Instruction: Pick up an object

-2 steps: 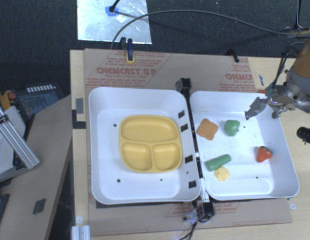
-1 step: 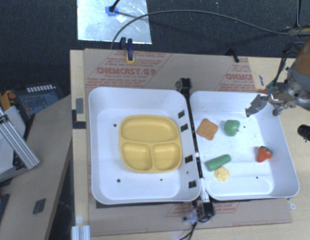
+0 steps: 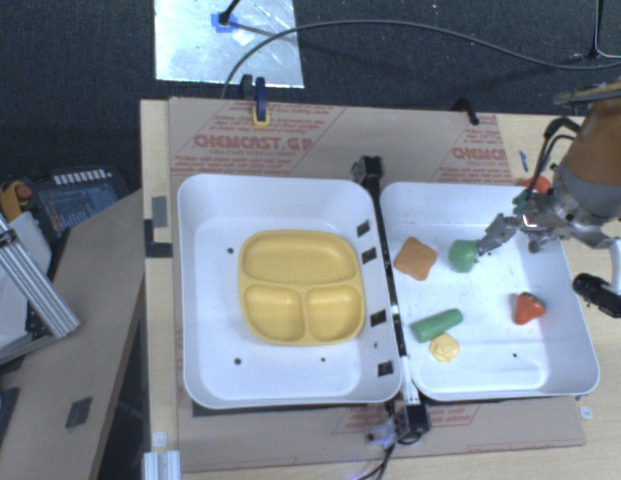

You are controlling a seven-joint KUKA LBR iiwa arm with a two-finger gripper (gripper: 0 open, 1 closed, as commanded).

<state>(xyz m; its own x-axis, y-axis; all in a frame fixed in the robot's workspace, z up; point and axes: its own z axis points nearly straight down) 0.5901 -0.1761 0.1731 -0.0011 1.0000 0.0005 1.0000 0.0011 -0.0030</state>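
1. Left bin (image 3: pixel 205 268) carries a yellow tray (image 3: pixel 295 285) with three compartments, flat in the middle; looks like stiff plastic, broad and awkward for a two-finger pinch, so not the pick here
2. Over the divider, in the right bin (image 3: pixel 570 368): an orange piece (image 3: pixel 416 259) near the left wall, blocky, no clear long axis
3. Below it, a green cylinder (image 3: pixel 436 323) on its side, long axis running low-left to high-right; pinch across the middle, probably light, smooth toy plastic that may roll
4. Touching its lower end, a small yellow lump (image 3: pixel 445 348), crowding that grasp
5. The green ball (image 3: pixel 463 256) sits upper-centre, round, no axis, likely light and slippery; pinch at its widest part
6. The gripper (image 3: pixel 490 238) is right at the ball's upper-right side, fingertips meeting it; I cannot tell how wide it stands, nor that it has hold
7. Far right, a red piece (image 3: pixel 529 309) with a green top sits apart
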